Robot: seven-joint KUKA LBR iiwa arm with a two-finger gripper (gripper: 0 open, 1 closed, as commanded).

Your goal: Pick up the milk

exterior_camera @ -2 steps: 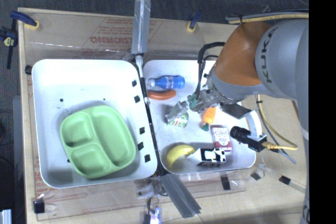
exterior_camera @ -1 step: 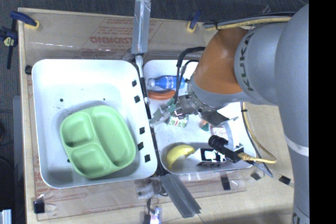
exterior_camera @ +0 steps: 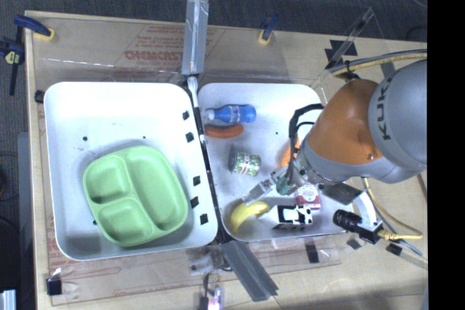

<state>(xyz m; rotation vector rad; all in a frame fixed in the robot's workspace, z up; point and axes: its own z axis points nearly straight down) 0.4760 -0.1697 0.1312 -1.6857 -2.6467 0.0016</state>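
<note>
A: Wooden bench (exterior_camera: 290,47), two white bins side by side; right bin (exterior_camera: 272,94) crowded with a blue bottle (exterior_camera: 231,114), a sausage (exterior_camera: 223,131), a green can (exterior_camera: 245,162), a banana (exterior_camera: 248,213).

B: Milk?

A: Probably the black-and-white carton (exterior_camera: 296,215), lying just right of the banana, at the bin's near wall.

B: Gripper?

A: Gripper (exterior_camera: 287,184) low over the bin, just above the carton, apparently apart from it. Finger spread impossible to tell under the wrist.

B: Step?

A: Approach, judging by position. Next: centre over the carton, descend, close.

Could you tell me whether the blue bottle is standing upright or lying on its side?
Lying on its side. The blue bottle shows its full length across the floor of the right bin, white cap end pointing toward the left bin.
</note>
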